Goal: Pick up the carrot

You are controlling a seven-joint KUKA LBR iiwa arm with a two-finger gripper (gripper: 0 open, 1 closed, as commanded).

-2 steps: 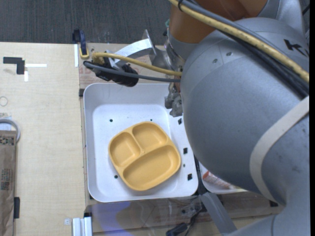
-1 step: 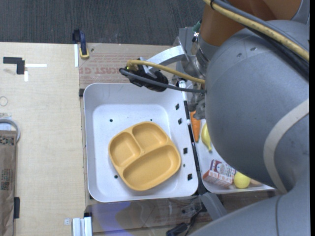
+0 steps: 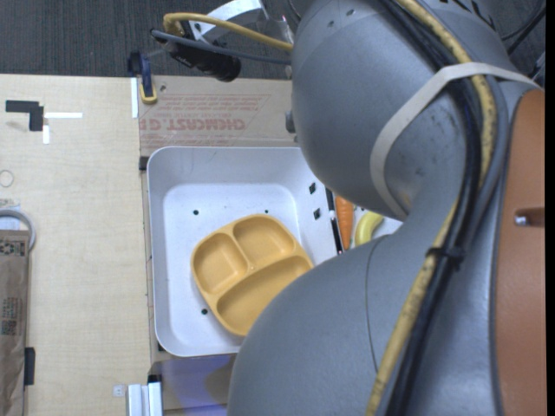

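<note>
A sliver of the orange carrot (image 3: 344, 221) shows in the right bin, just right of the divider between the bins, with most of it hidden under the grey arm (image 3: 408, 146). Beside it lies a yellow banana-like item (image 3: 368, 227), also partly covered. The arm's bulk fills the right half of the camera view and hides whatever lies below it.
The left white bin (image 3: 165, 232) holds a yellow divided plate (image 3: 247, 271). A cardboard box (image 3: 217, 115) stands behind the bins. Wooden bench surface (image 3: 69, 232) lies to the left, with a brown packet (image 3: 13, 319) at its left edge.
</note>
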